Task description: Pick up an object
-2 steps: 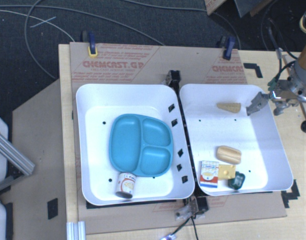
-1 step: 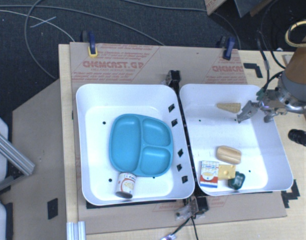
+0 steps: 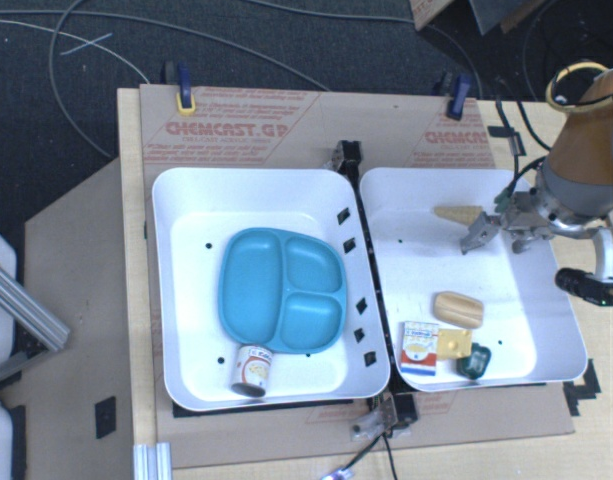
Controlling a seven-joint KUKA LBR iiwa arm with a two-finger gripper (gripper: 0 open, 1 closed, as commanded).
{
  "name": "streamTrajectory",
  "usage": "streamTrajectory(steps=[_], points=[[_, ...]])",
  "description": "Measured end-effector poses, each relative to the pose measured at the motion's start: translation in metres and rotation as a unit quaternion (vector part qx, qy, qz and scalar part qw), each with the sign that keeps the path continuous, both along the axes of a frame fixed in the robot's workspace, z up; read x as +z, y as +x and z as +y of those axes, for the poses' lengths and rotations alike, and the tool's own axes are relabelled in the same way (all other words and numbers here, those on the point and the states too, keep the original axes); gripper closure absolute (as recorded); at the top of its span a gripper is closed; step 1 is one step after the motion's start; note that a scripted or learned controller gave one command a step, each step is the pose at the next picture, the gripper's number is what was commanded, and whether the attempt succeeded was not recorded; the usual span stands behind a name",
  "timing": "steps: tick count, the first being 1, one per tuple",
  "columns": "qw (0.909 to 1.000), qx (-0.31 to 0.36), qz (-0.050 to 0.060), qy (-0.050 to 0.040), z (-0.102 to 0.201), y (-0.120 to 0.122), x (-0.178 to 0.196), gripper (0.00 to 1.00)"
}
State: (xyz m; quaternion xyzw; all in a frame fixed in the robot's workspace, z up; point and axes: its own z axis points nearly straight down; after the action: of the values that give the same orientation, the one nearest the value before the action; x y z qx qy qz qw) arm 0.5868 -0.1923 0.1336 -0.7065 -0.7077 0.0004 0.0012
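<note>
Since I see the bench through one slanted overhead camera, every line below is read from that camera view.

Claw: the gripper [image 3: 496, 230] hangs low over the far half of the right bin [image 3: 406, 200], fingers spread apart, nothing between them.

Nearest target: a tan wedge-shaped piece [image 3: 458, 214] lies just left of the claw, its broad end toward the left fingertip; I cannot tell whether they touch.

How I would do the pick: I judge the wedge the natural choice. I'd shift the claw a little left so the fingers straddle the wedge across its narrow width, descend until the tips are near the bin floor, then close slowly. The risk I see is a fingertip landing on the wedge or nudging it away.

Other candidates: nearer the camera than the claw, well apart from it, sit a tan bread-like roll [image 3: 458, 309], a small red, white and blue carton [image 3: 419, 348], a yellow block [image 3: 453, 344] touching the carton, and a dark green object [image 3: 475, 361] beside the block. That cluster is crowded, so I'd leave it.

Right bin contents: the wedge, roll, carton, block and green object.

Left bin contents: the left bin [image 3: 176, 268], far left of the claw, holds a blue divided plate [image 3: 282, 290] and a small can [image 3: 251, 370] on its side at the plate's near edge.
</note>
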Motion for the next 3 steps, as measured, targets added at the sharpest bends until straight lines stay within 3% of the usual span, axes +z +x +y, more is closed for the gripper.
streamTrajectory(steps=[1,3], points=[[1.0000,0.000,-0.002,-0.0002,0.000,0.001,0.012,1.00],[1.0000,0.000,-0.004,-0.0016,-0.004,-0.001,0.101,1.00]])
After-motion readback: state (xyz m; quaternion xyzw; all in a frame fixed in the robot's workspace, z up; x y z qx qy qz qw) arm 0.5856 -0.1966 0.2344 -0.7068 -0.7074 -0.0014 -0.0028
